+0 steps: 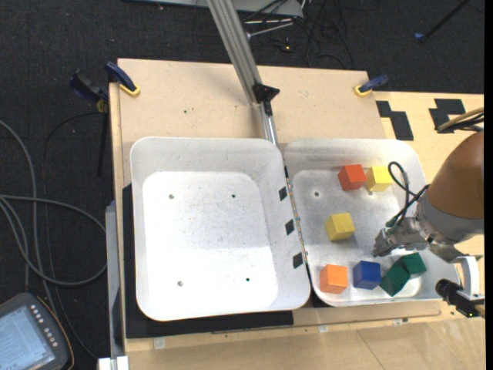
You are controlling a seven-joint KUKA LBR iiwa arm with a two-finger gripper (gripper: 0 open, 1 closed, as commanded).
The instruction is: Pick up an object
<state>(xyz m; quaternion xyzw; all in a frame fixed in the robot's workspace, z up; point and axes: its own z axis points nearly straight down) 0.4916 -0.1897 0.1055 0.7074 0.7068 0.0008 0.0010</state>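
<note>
The right bin [408, 160] holds several blocks. A red-orange block [352, 176] and a yellow block [378, 178] lie at its far side, and another yellow block [340, 226] sits in the middle. Along the near edge lie an orange block [333, 277], a blue block [368, 274] and two green blocks [396, 279] [414, 264]. My gripper [390, 242] hangs low over the bin's right part, just above the green blocks and right of the middle yellow block. No block is visibly in its grasp.
The left bin [154, 156] lies beside the right one on the wooden bench. A slanted metal pole [235, 41] crosses from the top to the bins' shared edge. Clamps [123, 79] [370, 85] sit at the bench's far corners.
</note>
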